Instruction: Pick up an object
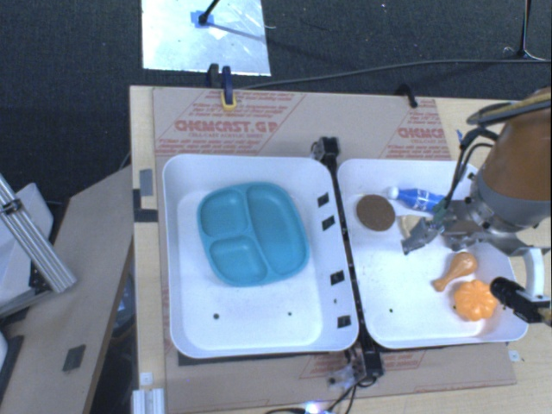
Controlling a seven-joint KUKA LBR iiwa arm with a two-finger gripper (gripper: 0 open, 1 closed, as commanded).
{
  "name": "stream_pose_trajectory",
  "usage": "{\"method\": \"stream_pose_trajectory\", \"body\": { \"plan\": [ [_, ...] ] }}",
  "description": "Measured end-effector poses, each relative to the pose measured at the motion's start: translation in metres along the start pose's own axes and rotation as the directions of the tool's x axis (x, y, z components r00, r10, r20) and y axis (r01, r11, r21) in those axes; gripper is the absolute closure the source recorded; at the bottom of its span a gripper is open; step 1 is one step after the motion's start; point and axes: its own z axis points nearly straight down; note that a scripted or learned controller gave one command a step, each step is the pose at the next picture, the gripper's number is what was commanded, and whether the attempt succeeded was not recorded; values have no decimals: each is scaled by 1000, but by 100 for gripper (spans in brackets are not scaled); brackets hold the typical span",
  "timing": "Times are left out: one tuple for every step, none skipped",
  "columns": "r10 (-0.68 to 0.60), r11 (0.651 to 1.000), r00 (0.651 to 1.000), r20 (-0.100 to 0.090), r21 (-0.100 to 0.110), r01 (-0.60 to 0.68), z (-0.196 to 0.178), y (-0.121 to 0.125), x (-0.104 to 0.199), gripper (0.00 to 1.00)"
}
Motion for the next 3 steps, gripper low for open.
{"method": "stream_pose_trajectory", "body": {
  "plan": [
    [-3, 1000, 1000, 2, -12, 3, -6, 3, 0, 0],
    [-1, 1000, 1000, 1, -9, 1, 49, 13, 4, 0],
    [0, 1000, 1000, 1, -9, 0, 93, 18, 10, 0]
  ]
}}
